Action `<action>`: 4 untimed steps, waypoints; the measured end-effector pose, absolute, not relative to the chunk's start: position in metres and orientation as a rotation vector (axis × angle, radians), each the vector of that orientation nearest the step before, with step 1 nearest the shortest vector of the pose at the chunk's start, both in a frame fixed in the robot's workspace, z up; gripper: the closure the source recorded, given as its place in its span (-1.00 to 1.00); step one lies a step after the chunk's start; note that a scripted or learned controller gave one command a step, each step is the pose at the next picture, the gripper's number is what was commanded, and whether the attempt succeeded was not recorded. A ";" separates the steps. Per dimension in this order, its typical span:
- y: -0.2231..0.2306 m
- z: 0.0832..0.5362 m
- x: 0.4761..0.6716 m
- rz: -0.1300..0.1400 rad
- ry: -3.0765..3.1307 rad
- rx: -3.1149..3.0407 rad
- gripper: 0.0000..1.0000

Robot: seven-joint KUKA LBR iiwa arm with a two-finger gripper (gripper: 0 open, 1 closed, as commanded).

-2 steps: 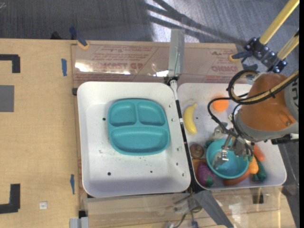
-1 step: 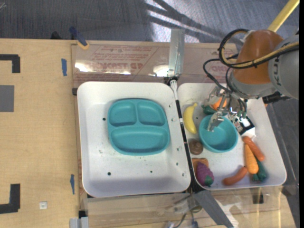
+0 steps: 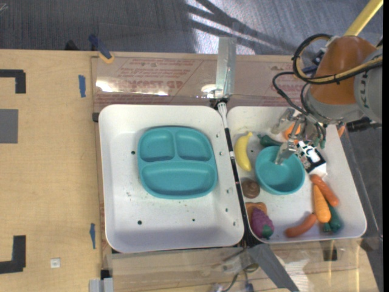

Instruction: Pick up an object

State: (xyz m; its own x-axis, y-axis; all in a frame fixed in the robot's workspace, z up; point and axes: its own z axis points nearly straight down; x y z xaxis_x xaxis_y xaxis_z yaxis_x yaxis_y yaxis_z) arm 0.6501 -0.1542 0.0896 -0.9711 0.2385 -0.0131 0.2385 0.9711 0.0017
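The right bin (image 3: pixel 354 193) holds several toy foods. A yellow banana (image 3: pixel 243 152) lies at its left, beside a teal bowl (image 3: pixel 281 176). Below them are a brown round piece (image 3: pixel 251 188) and a purple fruit (image 3: pixel 262 221). An orange carrot (image 3: pixel 321 207) and a reddish sausage (image 3: pixel 300 225) lie at the lower right. My gripper (image 3: pixel 290 142) hangs over the bowl's upper rim, reaching down from the orange-banded wrist (image 3: pixel 340 66). A black-and-white object (image 3: pixel 311 156) sits just to its right. I see nothing clearly held.
The left bin (image 3: pixel 115 181) carries a teal divided plate (image 3: pixel 177 162) in its middle. A metal divider (image 3: pixel 226 72) stands behind the two bins. Cables loop around the wrist at the upper right. A dark green piece (image 3: pixel 267 140) lies behind the bowl.
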 end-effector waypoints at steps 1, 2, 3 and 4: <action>-0.193 0.090 0.582 -0.004 3.118 0.310 -1.00; -0.217 0.090 0.534 -0.002 3.116 0.306 -1.00; -0.224 0.221 0.525 -0.011 3.104 -0.361 -1.00; -0.175 0.127 0.537 0.011 3.115 -0.432 -1.00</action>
State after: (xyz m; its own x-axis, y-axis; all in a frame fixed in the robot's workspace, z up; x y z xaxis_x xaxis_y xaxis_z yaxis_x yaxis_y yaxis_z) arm 0.5371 -0.1754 0.1268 -0.9623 -0.2718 0.0025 -0.2718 0.9623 0.0073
